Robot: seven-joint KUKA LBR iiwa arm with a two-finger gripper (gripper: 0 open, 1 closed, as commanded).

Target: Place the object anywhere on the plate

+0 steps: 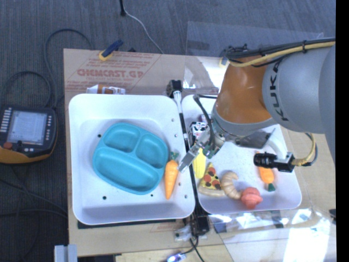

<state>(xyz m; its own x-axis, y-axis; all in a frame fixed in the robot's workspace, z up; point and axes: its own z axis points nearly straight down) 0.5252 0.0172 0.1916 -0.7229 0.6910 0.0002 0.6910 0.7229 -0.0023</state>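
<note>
A blue divided plate (131,156) lies in the left bin (82,201). An orange carrot (171,178) lies on the bin floor just right of the plate, touching its rim. My gripper (199,155) hangs low over the divider between the bins, at the left edge of the right bin (289,198). Its fingers (188,160) are spread open. A yellow piece (200,165) lies directly beneath them, partly hidden, and I cannot see it gripped.
The right bin also holds a pizza slice (210,180), a tan croissant-shaped piece (229,183), a pink-red piece (251,197) and a small orange carrot (266,177). A black fitting (271,160) with a cable sits by the arm. A teach pendant (26,132) lies far left.
</note>
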